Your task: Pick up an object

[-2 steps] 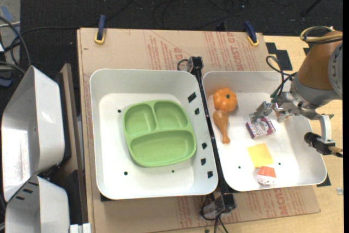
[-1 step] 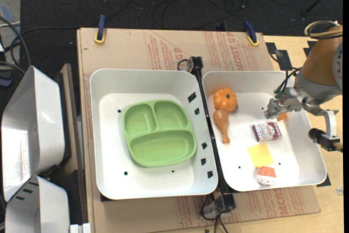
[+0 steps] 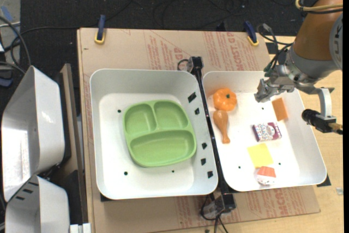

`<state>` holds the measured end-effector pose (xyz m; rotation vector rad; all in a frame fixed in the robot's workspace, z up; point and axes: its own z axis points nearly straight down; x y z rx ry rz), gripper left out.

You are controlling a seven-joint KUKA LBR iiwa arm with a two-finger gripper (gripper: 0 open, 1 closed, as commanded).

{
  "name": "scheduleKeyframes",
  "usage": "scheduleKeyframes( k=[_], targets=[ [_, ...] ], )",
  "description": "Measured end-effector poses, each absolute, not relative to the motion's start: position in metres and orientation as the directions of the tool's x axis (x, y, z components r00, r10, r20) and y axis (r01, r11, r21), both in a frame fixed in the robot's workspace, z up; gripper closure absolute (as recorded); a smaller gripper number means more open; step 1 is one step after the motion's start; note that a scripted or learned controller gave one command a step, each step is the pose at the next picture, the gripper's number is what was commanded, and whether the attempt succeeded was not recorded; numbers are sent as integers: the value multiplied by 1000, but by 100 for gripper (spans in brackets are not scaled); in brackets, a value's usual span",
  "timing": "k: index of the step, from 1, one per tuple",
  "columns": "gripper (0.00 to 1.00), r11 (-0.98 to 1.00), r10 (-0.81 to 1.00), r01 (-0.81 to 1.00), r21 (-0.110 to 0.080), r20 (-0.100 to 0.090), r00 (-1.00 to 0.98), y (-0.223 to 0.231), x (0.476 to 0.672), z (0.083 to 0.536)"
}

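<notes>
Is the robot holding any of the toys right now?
No. The tool hangs over the right bin with nothing in it, near the orange block.

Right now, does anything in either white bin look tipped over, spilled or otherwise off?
Nothing stands out. The green divided plate lies flat in the left bin; the orange pumpkin, tan drumstick, orange block, purple packet and yellow square lie apart in the right bin.
</notes>
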<state>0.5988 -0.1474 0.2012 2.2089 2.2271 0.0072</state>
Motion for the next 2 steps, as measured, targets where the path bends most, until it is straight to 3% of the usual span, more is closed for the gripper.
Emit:
scheduleKeyframes(
  k=[1, 2],
  targets=[
    [100, 8, 1000, 1000, 18, -2, -8, -110, 600, 356],
    [100, 9, 1000, 1000, -4, 2, -9, -31, 564, 332]
  ],
)
